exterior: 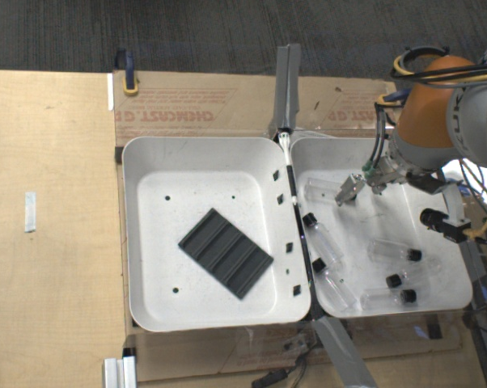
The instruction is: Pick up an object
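The claw (350, 191) hangs low over the far side of the right white bin (462, 297), whether spread or pinched I cannot tell, with clear plastic vials with black caps (393, 254) scattered nearer. Those slick vials could roll away. The light wooden table (49, 297) stands on dark carpet (211, 14).

Arm (462, 95) cut at right edge

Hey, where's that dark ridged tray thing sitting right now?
The dark ridged tray lies flat and askew in the left bin, near its middle, across the divider from the clear vials in the right bin.
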Available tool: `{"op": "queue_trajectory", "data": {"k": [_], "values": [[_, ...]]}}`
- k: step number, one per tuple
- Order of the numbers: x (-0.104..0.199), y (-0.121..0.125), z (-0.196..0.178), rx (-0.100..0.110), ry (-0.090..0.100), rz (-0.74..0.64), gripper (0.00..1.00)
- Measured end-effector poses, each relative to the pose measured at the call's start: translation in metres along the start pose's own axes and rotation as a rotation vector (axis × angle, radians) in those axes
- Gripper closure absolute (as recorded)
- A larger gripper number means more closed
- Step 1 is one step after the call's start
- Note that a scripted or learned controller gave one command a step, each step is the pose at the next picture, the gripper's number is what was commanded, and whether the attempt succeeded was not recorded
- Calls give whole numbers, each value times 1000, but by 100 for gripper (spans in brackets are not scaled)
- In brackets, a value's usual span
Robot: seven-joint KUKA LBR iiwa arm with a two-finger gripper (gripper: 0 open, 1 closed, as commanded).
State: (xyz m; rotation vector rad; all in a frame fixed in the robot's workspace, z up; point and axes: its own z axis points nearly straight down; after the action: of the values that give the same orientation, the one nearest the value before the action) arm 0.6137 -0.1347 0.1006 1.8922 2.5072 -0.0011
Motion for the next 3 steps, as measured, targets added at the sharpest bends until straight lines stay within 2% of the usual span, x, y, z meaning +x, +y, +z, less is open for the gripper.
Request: {"op": "queue_trajectory", "data": {"k": [1, 2, 3], "values": [[-1, 0, -9, -1, -1, 2, 100], [-1, 0, -9, -1, -1, 2, 0], [-1, 0, -9, -1, -1, 2, 0]]}}
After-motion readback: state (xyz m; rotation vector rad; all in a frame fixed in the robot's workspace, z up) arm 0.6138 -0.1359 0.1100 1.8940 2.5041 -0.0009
